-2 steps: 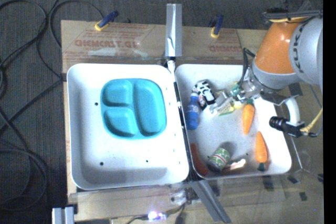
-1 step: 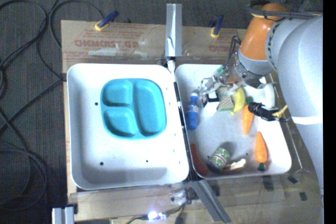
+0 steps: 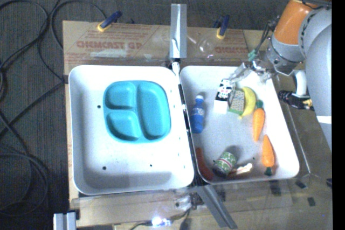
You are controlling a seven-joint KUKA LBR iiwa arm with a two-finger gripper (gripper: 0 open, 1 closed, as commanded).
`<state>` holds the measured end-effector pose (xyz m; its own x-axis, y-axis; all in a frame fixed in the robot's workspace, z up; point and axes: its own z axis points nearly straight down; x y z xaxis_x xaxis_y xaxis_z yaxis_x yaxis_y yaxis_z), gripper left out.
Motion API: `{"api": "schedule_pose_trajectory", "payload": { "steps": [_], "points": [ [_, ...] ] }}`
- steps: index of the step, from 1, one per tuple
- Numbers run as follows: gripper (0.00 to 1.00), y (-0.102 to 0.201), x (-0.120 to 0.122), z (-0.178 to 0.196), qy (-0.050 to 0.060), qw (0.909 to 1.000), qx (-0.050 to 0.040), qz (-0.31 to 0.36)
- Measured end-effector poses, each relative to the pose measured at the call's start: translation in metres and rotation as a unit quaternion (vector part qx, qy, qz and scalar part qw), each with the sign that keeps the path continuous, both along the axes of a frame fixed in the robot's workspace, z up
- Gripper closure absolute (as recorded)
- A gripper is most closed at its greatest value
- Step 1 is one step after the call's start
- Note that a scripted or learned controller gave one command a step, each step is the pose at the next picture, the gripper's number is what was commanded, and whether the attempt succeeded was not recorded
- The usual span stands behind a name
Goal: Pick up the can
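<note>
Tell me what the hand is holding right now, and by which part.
Nothing. The hand hovers at the right bin's far edge, above the banana; nothing shows between its fingers. The can lies untouched near the front.

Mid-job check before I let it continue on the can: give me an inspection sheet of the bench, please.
Surface: bench with two white bins, left bin and right bin.
Job's things: can on its side near the right bin's front edge, untouched.
Clutter: blue tray in left bin; blue bottle, banana, two carrots in right bin.
Grippers: tool over the right bin's back, far from the can.
Cables: several on the floor, left and back.
Surroundings: dark carpet; two clamps at the back edge.
</note>
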<state>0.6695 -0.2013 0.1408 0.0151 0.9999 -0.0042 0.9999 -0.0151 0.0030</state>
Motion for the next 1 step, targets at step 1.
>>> {"api": "schedule_pose_trajectory", "payload": {
  "steps": [1],
  "points": [
    [0.0,0.0568,0.0004,-0.054,0.0,0.9998,0.0,0.019]
  ]
}}
